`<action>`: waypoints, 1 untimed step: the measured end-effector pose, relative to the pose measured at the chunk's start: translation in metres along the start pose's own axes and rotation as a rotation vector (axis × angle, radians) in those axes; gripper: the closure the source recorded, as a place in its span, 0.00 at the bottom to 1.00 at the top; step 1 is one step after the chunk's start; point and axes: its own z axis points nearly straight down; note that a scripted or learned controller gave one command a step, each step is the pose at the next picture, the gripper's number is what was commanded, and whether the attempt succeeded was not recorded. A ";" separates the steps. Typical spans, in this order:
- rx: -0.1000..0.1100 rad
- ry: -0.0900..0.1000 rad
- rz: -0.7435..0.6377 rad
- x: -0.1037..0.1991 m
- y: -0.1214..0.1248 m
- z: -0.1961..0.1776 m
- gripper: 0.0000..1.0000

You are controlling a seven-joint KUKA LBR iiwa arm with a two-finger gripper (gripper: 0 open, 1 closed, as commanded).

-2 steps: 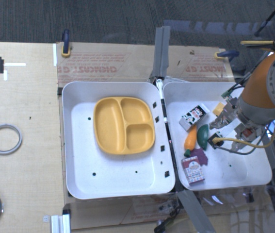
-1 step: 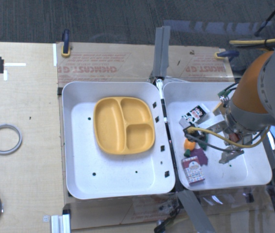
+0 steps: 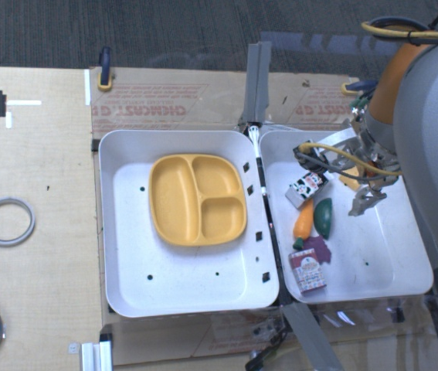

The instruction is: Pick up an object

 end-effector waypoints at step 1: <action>0.000 0.000 0.000 0.000 0.000 0.000 0.00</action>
